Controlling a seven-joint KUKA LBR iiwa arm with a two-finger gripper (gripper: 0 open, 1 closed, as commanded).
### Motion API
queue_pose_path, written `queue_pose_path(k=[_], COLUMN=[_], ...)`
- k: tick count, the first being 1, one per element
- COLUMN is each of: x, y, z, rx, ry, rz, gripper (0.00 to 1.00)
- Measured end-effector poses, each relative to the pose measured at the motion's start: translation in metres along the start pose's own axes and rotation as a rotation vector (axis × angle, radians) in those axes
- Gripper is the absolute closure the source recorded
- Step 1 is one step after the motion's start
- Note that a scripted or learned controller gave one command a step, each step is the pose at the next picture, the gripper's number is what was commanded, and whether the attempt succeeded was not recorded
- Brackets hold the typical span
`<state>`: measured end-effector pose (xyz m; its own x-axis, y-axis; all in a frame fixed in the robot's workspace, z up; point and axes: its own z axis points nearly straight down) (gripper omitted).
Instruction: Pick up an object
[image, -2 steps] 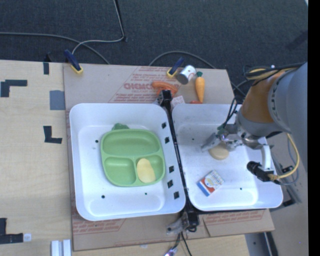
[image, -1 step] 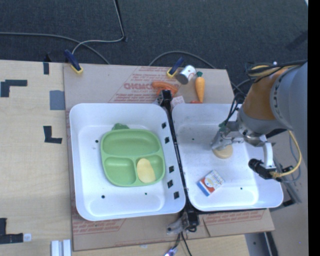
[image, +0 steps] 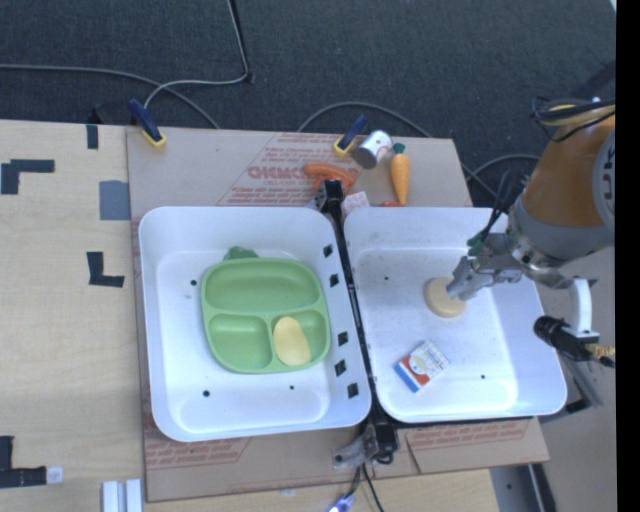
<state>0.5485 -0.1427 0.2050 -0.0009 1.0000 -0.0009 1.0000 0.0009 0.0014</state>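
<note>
In the right bin (image: 400, 250) lie a round tan disc (image: 443, 300) and a small white carton with red and blue print (image: 421, 365). My gripper (image: 463, 283) comes in from the right and sits low at the disc's right upper edge, touching or just above it. The left bin (image: 170, 250) holds a green divided plate (image: 265, 312) with a yellow oval piece (image: 292, 341) in its lower right compartment.
Behind the bins on the cardboard lie a toy carrot (image: 400, 176), an orange sausage-like piece (image: 328, 172), a small white cup (image: 374, 148) and blue-yellow clamps (image: 146, 122). The arm's grey and orange body (image: 570, 190) hangs over the right bin's right side.
</note>
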Motion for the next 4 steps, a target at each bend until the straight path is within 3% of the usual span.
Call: queue_pose_path(k=[1, 2, 3, 4], x=[0.000, -0.032, 0.031, 0.044], y=[0.000, 0.025, 0.109, 0.122], z=[0.001, 0.118, 0.090, 0.116], rx=[0.002, -0.003, 0.000, -0.005], ry=[0.001, -0.003, 0.001, -0.001], rz=[0.000, 0.002, -0.002, -0.001], gripper=[0.00, 0.00, 0.00, 0.00])
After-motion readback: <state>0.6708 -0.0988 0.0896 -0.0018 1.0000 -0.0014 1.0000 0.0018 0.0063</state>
